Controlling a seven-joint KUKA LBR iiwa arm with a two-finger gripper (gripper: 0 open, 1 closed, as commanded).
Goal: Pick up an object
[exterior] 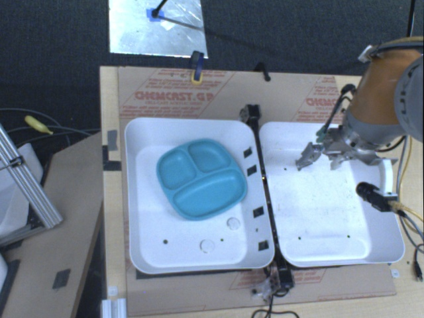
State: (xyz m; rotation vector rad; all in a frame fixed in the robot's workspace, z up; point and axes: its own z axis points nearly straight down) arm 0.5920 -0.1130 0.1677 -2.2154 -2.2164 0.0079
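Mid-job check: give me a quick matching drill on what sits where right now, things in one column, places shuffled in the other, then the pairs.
Things:
1. blue divided plate
2. gripper
3. yellow clamp
4. silver sheet

Places:
A. on the cardboard's far edge
B. above the right bin
C. on the dark floor beyond the bench
D. inside the left bin

Pairs: 1-D, 2-B, 3-A, 4-C
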